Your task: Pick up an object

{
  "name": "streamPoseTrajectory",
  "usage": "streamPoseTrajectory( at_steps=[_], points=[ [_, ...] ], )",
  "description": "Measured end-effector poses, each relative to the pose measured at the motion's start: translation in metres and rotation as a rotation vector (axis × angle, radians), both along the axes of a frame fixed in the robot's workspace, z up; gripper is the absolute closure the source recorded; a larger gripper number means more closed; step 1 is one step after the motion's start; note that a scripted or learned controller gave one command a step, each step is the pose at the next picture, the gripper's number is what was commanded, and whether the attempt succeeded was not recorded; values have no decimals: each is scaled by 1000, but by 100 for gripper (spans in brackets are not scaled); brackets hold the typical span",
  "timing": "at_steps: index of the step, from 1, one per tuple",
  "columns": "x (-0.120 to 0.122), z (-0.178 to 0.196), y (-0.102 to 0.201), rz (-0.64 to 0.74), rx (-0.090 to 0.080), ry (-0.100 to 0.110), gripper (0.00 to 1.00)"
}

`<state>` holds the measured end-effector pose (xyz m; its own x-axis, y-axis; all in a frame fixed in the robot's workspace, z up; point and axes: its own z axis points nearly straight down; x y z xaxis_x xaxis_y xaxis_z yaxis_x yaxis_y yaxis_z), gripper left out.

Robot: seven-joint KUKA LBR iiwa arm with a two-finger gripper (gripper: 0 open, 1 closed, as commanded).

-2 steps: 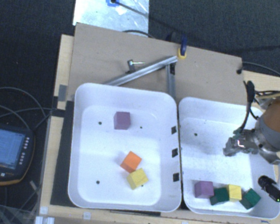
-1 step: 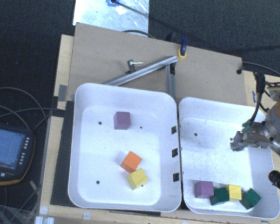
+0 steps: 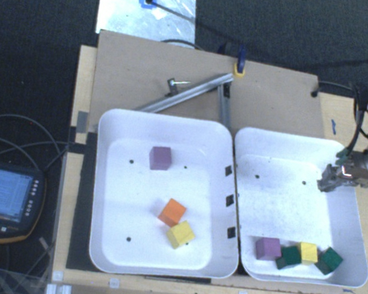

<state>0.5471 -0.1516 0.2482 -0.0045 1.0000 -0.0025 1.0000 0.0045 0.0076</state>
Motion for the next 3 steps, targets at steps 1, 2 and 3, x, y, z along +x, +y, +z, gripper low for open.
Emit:
streamPoseTrajectory(
  at_steps=[1,2,3],
  points=[
    [3,0,56,6,4,5,100],
    [-6,-8,118,7,5,7,100],
    [-22,-17,163,5,4,8,100]
  ],
)
